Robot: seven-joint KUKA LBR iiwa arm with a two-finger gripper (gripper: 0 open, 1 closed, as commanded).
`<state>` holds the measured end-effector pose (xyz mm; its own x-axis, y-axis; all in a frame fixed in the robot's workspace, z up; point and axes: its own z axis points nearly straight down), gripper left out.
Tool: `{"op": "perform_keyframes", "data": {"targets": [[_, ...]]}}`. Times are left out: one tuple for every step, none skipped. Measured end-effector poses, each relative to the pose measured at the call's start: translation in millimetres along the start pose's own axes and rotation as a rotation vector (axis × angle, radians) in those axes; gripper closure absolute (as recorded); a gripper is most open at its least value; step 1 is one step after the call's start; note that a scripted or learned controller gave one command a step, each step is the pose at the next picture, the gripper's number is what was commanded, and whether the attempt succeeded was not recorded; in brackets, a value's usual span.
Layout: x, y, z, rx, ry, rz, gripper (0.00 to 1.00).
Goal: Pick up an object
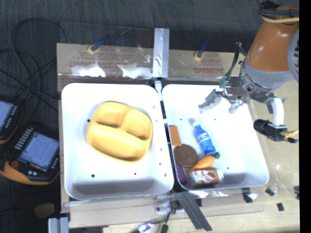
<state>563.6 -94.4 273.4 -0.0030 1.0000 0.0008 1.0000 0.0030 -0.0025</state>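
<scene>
Camera view. The bench carries two white bins side by side. The left bin [73, 178] holds one large yellow foam piece [119, 130], lying near its middle and untouched. The right bin [252, 144] holds the smaller goods, all gathered toward its near left corner: a blue bottle [203, 138] lying on its side, a round brown disc [186, 156] just left of it, an orange carrot-shaped toy [202, 162] touching the disc's right edge, a brown-labelled packet [206, 177] nearest the front wall, and a thin orange-brown bar [174, 135] along the dividing wall.

The arm reaches in from the right, orange band uppermost. The gripper [223, 101] hangs above the far part of the right bin, over bare white floor, well apart from the cluster of goods. Its two fingers [209, 101] stand spread apart with nothing between them.

Assessment: no object is grasped and none is lifted; everything rests on the bin floors. The pick has not begun in any visible sense. What is left, in my judgement, is the whole of it: travel toward the near left cluster, descent onto one item, closure and lift. The blue bottle lies closest to the gripper.
</scene>
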Motion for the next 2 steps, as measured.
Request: {"op": "perform_keyframes", "data": {"targets": [[0, 5, 127, 0.000, 0.001, -0.213, 0.00], [-28, 20, 184, -0.011, -0.003, -0.319, 0.00]]}}
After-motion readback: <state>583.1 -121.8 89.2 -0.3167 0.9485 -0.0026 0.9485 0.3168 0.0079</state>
